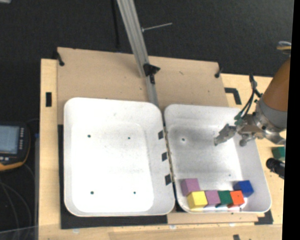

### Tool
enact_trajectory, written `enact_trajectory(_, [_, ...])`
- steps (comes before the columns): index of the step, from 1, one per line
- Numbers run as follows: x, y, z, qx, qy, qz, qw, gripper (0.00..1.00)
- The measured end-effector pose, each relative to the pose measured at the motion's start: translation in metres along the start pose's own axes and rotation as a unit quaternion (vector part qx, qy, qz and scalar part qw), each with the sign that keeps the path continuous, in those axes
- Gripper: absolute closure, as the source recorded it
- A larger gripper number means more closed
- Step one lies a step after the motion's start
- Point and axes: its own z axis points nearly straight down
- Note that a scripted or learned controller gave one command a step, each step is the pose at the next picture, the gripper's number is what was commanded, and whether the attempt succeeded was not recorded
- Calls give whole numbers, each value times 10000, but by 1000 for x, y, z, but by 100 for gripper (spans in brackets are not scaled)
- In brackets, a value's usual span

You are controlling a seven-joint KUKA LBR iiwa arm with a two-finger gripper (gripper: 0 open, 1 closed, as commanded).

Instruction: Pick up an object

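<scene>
A: Working from the left, we see the left bin (113,157) first, edge to edge with the right bin (210,125), which we take as our landmark.

B: Then the blocks, all crowded along the right bin's near wall. We count a purple block (189,186), a yellow block (197,199) just in front of it, then a second purple block (212,197), a green block (224,197), an orange block (236,198) and a blue block (244,187) toward the bin's near right corner.

A: The gripper (230,135) hangs over the right bin's far half, well apart from that row.

B: We see its two fingers spread, one pointing left at a slant, and nothing sits between them. The arm (276,96) comes in past the right bin's right rim.
</scene>
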Motion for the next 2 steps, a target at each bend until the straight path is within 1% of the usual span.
enact_trajectory(1, [-2,1,-11,-16,-7,2,10000,100])
enact_trajectory(2, [20,-7,-65,-27,-8,-23,10000,100])
